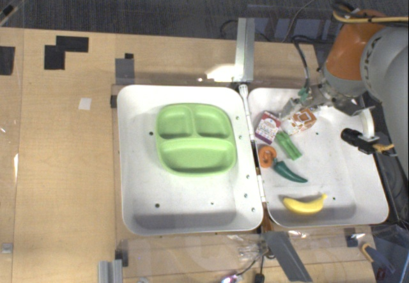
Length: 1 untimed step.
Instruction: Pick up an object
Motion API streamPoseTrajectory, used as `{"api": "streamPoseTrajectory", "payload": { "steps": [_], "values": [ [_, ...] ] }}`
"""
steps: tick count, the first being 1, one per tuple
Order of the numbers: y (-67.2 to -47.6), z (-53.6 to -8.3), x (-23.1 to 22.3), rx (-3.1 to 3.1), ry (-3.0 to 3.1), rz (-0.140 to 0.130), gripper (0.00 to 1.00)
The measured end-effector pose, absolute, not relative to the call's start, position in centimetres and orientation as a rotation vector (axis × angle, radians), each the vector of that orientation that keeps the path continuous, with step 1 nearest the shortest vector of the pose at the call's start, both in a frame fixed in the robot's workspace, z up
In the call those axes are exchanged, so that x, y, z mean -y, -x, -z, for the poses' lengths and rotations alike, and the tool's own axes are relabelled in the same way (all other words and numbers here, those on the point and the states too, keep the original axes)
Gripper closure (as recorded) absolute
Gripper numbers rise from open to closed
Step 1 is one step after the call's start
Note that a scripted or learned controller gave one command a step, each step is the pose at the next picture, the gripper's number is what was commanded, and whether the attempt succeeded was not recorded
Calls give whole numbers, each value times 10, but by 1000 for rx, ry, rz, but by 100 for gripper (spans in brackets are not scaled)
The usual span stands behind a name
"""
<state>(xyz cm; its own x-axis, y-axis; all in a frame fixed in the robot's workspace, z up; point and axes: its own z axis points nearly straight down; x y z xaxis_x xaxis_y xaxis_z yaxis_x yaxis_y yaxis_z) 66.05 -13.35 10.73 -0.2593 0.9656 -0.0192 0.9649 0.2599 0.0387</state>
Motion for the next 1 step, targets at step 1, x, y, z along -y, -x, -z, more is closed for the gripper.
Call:
{"api": "streamPoseTrajectory", "payload": {
  "steps": [1],
  "values": [
    [-594, -109, 137, -2424, -1914, -41, 0]
  ]
}}
